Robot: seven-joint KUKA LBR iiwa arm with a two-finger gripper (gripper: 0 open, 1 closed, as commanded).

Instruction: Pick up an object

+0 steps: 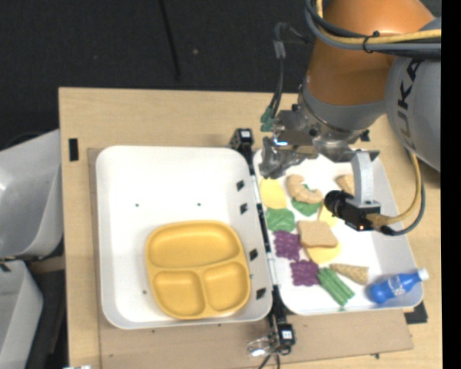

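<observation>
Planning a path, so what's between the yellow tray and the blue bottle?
In the camera view, between yellow tray and blue bottle: bin walls, purple grapes, green beans.

A light wooden bench (161,118) bears two white bins (123,206) (396,271) side by side.

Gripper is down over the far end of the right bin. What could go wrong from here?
1. The toy foods lie packed together: the yellow piece, green leaf and croissant touch or nearly touch, so the gripper may catch two or nudge neighbours.
2. The gripper sits near the divider between the bins; a finger could strike the bin wall.
</observation>
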